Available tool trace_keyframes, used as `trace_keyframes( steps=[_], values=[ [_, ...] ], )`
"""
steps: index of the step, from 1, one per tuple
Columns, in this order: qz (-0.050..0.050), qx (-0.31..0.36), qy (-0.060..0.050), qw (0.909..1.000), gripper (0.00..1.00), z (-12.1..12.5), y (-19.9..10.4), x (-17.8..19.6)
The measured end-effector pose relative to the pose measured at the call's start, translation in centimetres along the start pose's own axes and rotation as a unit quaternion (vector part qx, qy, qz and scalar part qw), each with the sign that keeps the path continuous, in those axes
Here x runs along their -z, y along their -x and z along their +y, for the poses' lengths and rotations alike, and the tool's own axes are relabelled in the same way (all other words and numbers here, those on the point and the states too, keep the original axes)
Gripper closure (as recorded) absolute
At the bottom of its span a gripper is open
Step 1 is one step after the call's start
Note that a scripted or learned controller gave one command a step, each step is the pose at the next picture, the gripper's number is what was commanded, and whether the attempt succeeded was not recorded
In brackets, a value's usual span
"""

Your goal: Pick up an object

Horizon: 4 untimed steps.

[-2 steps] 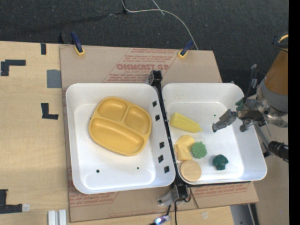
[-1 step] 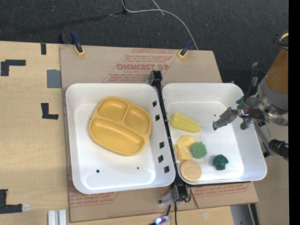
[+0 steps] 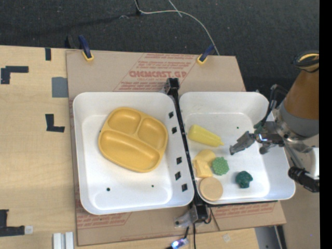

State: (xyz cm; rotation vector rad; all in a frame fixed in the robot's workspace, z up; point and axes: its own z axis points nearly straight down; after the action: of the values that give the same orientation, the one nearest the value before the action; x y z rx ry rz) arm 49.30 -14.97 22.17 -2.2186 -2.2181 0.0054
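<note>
The right bin [image 3: 228,105] holds several small items. A yellow corn-shaped piece [image 3: 205,135] lies near its left wall, with a pale yellow block [image 3: 204,163] below it. Next to the block sits a light green lump [image 3: 220,166]. A dark green broccoli-like piece [image 3: 244,179] lies near the front right, and a tan round disc [image 3: 211,189] rests at the front. My gripper [image 3: 252,146] hangs over the right side of this bin, open, with nothing between its fingers. One dark finger [image 3: 239,144] points toward the corn piece, a short way from it.
A yellow divided plate [image 3: 134,139] lies in the left bin [image 3: 88,191]. A black divider strip [image 3: 179,139] runs between the bins. Both bins rest on a cardboard sheet [image 3: 150,71] held by two clamps at the back.
</note>
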Motion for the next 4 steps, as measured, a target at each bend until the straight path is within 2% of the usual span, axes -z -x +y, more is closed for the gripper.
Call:
trace_keyframes(
  steps=[2,3,4],
  values=[
    [0.001,0.0,-0.001,1.0,0.0,0.0,0.0,-12.4],
    [0.001,0.001,0.0,1.0,1.0,0.0,-0.1,-11.1],
    [-0.001,0.001,0.005,1.0,1.0,0.5,0.0,-4.9]
  ],
)
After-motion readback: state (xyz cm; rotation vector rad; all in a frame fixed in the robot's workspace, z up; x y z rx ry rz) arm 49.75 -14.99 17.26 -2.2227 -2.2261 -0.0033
